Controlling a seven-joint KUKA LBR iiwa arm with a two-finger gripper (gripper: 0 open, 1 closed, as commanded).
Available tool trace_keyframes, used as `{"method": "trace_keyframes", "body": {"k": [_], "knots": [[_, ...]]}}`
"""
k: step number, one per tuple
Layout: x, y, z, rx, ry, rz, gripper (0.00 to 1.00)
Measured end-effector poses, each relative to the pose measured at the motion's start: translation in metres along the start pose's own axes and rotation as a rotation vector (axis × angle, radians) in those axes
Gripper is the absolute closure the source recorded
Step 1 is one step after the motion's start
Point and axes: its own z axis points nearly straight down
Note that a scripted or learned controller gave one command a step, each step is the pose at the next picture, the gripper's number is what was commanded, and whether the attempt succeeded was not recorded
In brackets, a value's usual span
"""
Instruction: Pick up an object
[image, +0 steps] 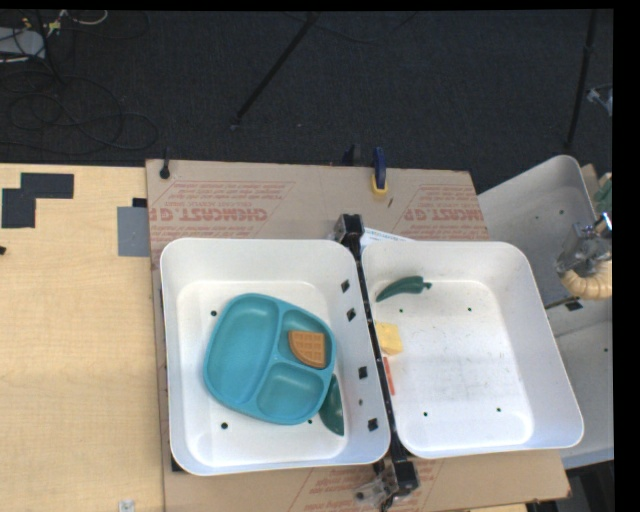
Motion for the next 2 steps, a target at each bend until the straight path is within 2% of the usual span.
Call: {"method": "trace_keyframes", "body": {"k": [1, 2], "knots": [[-0.011, -0.028, -0.131, -0.029, -0.01, 0.002, 1.0], [0.07, -0.039, -0.017, -0.003, -0.002, -0.005, 1.0]]}}
